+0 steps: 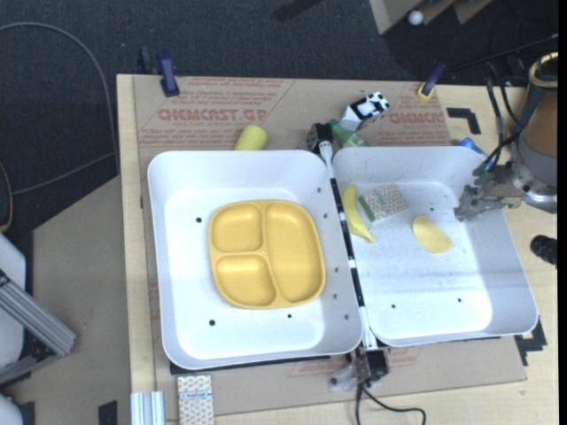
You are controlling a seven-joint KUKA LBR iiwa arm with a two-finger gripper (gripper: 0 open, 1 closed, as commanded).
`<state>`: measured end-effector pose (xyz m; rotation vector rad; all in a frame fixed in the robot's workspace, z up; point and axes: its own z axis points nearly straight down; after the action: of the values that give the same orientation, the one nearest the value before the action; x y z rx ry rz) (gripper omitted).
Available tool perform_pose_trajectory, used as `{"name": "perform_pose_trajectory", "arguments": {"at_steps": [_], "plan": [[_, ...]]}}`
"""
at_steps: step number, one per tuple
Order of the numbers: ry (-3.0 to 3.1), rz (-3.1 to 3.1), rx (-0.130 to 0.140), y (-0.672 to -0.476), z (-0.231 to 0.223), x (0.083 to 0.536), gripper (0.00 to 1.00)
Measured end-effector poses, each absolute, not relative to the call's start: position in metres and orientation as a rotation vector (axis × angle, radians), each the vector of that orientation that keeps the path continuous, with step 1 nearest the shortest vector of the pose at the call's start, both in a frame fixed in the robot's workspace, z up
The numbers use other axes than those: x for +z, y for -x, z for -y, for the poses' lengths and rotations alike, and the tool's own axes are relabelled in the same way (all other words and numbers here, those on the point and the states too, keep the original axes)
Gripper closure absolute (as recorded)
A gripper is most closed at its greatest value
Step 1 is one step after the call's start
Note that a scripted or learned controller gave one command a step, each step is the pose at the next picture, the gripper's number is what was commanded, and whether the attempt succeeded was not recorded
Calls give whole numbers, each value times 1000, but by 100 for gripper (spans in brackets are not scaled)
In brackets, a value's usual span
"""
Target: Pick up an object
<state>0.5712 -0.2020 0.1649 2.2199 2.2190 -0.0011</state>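
The approach is underway: the end effector point(469, 204) hangs at the right bin's point(496, 317) far right edge, jaw state unclear. Next, descend onto the yellow slice point(431, 235) near its centre.

"CHEMCAST GP" on the board point(213, 113)

Yellow tray point(266, 255) in left bin point(177, 184) (centred)
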Motion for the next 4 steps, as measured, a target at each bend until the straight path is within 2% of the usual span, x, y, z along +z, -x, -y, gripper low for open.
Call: {"name": "perform_pose_trajectory", "arguments": {"at_steps": [1, 2, 3, 4], "plan": [[-2218, -2222, 2, -565, 152, 201, 100], [-2224, -2222, -2, -562, 173, 168, 100], [-2221, -2224, 0, -566, 145, 176, 100], [-2221, -2219, -2, -576, 193, 146, 100]]}}
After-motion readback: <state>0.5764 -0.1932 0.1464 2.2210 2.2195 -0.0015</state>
